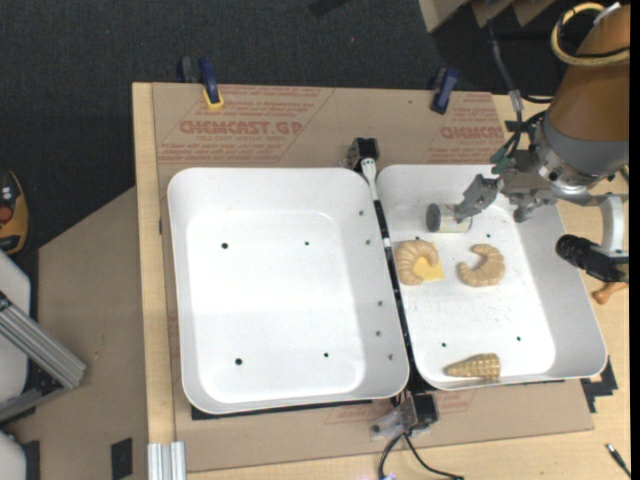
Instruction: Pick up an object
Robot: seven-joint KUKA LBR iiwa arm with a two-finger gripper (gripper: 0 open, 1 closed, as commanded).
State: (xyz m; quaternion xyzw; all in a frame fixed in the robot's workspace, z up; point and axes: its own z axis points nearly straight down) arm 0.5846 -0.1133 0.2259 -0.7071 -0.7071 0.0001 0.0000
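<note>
A: Where's the gripper (452, 215) placed vs. the pickables?

B: Low in the right bin (560, 338), near its back wall, arm entering from the right. A small grey cylinder (434, 217) is seen just beside the finger tips, on their left. It can't be told whether it's touched.

A: Other objs?

B: 3 more. A tan shell-like piece with a yellow bit (417, 262) and a tan curved piece (483, 266) are found toward the bin's middle, in front of the gripper. A ridged cone (473, 368) is laid at the front edge, long axis running left-right, well apart.

A: Fingers, how far open?

B: Can't be told; nothing is seen held between them. The cylinder is judged nearest, so prob. the target.
</note>
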